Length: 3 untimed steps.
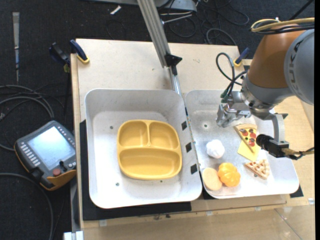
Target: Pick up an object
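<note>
Toy foods are lodged in the right bin (280, 184): pizza slice (248, 134), cheese wedge (247, 149), white ball (215, 148), orange fruit (228, 174), waffle piece (258, 168). The gripper (226, 115) is poised just beside the pizza slice; its state cannot be told. A yellow divided tray (149, 149) is kept in the left bin (100, 134).

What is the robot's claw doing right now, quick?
Gripper: low over the right bin, beside the pizza slice; open or shut cannot be told, and nothing is seen held.
</note>
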{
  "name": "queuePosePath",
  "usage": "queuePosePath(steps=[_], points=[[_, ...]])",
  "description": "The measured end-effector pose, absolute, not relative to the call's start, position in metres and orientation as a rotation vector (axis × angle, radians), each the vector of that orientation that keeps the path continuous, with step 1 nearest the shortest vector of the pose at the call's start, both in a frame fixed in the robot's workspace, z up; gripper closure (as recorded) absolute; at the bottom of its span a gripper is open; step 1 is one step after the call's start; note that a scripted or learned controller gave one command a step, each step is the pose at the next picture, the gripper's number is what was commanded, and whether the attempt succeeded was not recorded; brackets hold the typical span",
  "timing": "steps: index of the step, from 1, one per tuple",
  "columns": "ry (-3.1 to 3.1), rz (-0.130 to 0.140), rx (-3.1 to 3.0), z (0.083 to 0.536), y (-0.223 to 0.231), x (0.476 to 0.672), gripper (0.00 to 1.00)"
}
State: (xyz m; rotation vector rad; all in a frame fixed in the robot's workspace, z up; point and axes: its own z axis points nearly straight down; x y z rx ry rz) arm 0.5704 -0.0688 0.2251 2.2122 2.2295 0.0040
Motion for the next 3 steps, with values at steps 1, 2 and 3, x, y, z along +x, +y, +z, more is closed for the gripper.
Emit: queuePosePath(steps=[1,2,3], points=[[2.229,0.006,2.211,0.237,-0.020,0.601,1.00],[2.229,0.005,2.212,0.231,0.025,0.635,1.00],[2.229,0.005,2.213,0.233,0.071,0.646,1.00]])
